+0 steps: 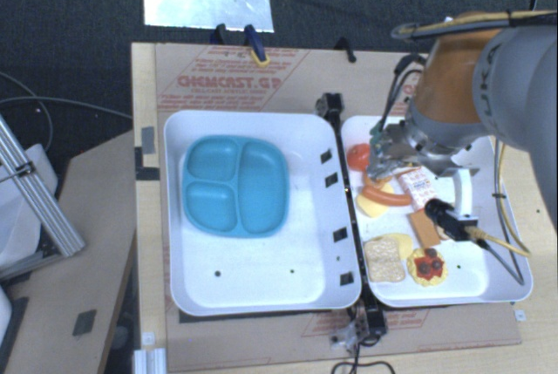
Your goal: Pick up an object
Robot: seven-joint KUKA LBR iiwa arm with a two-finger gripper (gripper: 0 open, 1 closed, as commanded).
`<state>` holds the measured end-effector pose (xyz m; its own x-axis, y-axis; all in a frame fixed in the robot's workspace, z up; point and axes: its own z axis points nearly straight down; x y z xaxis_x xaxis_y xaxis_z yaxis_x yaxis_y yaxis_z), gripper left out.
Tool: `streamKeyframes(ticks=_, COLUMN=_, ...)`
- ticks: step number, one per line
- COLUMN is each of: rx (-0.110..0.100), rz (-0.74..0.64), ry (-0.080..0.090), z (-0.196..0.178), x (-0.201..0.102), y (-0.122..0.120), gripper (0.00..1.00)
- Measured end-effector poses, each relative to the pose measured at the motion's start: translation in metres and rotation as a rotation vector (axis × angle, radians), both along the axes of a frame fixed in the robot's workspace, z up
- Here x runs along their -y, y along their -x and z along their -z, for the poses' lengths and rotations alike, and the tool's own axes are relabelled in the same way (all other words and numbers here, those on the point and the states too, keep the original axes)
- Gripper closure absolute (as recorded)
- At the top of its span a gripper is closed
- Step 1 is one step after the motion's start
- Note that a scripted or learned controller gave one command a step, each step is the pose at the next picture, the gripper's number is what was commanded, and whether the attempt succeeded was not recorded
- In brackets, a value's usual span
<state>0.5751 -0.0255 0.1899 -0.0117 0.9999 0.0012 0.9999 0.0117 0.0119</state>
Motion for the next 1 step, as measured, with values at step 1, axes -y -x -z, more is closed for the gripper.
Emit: streamKeyframes(ticks=1, rx=-0.01, rz=0.0, ry=-0.003, z=0.0055, x=-0.0764, y=-0.0143, gripper=1.0)
